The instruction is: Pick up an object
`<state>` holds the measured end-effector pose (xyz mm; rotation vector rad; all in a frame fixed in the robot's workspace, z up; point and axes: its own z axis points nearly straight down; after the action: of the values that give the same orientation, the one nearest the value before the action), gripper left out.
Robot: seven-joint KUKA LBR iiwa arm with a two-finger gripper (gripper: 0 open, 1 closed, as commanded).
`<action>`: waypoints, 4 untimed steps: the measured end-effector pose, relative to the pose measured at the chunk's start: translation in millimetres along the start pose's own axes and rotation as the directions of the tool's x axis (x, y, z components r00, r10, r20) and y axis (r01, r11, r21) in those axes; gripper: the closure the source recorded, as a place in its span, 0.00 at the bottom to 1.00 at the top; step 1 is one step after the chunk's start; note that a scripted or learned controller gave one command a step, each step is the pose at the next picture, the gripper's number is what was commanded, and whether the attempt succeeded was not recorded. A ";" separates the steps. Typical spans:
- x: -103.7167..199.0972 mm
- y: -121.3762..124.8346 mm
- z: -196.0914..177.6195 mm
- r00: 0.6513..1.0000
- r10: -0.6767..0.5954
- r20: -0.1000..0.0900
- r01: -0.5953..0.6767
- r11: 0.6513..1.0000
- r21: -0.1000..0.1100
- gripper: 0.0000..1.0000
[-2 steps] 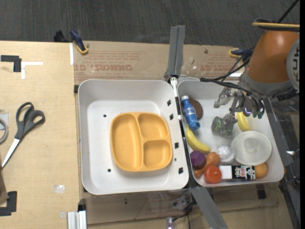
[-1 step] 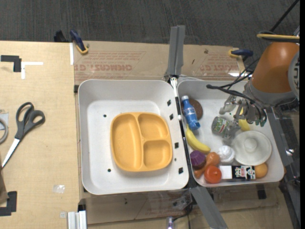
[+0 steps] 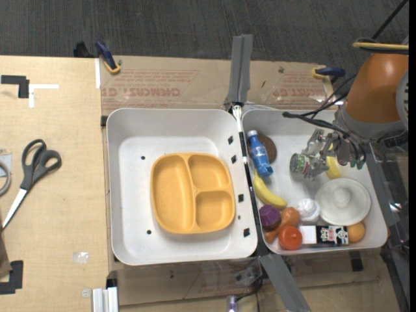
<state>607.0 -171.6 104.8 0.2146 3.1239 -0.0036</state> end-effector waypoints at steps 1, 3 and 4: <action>52.9 -12.6 11.2 1.000 -0.021 -0.006 0.021 1.000 -0.002 1.00; 48.4 58.5 -0.7 0.984 0.178 -0.009 -0.178 0.984 0.000 1.00; -11.8 9.8 -241.1 0.965 0.261 -0.006 -0.261 0.965 0.001 1.00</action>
<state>617.6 -162.8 346.0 0.6259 3.0743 -0.0013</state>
